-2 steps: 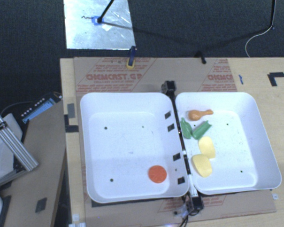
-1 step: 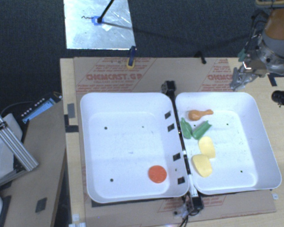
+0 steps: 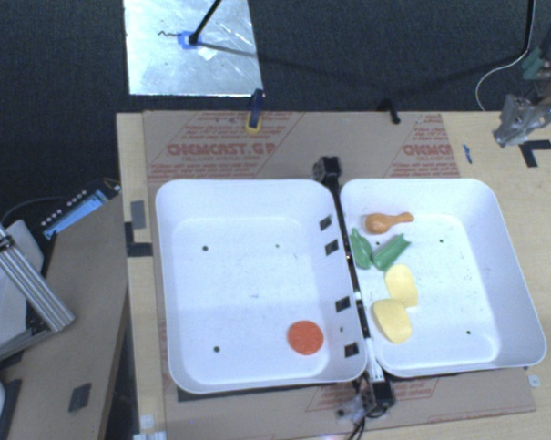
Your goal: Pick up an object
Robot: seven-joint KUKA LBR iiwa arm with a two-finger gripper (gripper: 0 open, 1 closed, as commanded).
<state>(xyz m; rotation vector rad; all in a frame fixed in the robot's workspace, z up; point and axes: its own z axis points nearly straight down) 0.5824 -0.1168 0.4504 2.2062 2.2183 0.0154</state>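
An orange round disc (image 3: 305,337) lies near the front right corner of the left bin (image 3: 193,200). In the right bin (image 3: 496,250), close to its left wall, lie an orange pear-shaped piece (image 3: 386,221), two green pieces (image 3: 361,247) (image 3: 392,250) and two yellow pieces (image 3: 401,284) (image 3: 392,320). The gripper (image 3: 524,120) is a small grey shape at the view's upper right, beyond the back right corner of the right bin and far from every object. Nothing is visible in its grasp.
Both bins rest on a brown cardboard sheet (image 3: 227,144) on the bench. A shiny metal sheet (image 3: 192,43) lies behind them, with a yellow and blue clip (image 3: 254,115) at its front edge. An aluminium frame (image 3: 23,280) and a black device (image 3: 74,207) stand at the left.
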